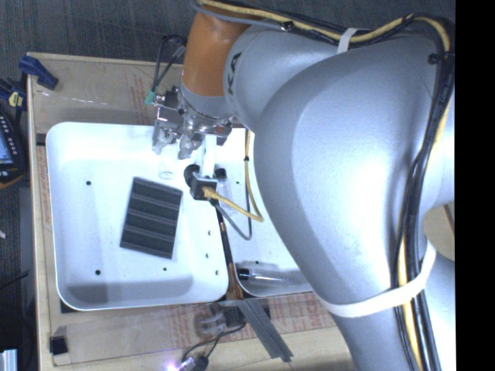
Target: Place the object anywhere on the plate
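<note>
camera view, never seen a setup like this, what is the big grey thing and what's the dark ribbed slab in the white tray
The big grey shape is a robot arm, reaching in from the right, with an orange band just above its wrist. The single camera is fixed above the bench and looks down at a slant. At the arm's tip is its claw, over the far edge of the left white bin. I see nothing between its fingers. The dark ribbed slab lies flat on that bin's floor, apart from the claw. A second white bin sits alongside, mostly hidden under the arm.
</note>
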Controlling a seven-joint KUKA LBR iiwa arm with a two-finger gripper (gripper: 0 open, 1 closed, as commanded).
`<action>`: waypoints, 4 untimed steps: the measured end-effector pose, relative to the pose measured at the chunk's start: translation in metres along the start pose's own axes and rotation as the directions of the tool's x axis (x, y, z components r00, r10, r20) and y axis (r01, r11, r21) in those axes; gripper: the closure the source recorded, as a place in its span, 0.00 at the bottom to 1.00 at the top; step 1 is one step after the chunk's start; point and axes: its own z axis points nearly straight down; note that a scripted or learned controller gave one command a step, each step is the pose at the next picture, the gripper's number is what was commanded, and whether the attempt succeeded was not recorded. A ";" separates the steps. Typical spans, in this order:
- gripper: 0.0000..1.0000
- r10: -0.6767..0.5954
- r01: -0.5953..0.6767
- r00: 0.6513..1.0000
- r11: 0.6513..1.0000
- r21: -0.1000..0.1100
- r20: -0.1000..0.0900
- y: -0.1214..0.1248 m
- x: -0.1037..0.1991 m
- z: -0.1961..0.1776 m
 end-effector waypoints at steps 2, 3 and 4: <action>1.00 0.548 -0.548 0.836 0.836 0.001 0.000 -0.017 0.118 0.081; 1.00 0.173 -0.173 0.985 0.985 0.003 0.002 -0.040 0.025 0.049; 0.00 0.173 -0.173 0.985 0.985 0.003 0.002 -0.040 0.025 0.049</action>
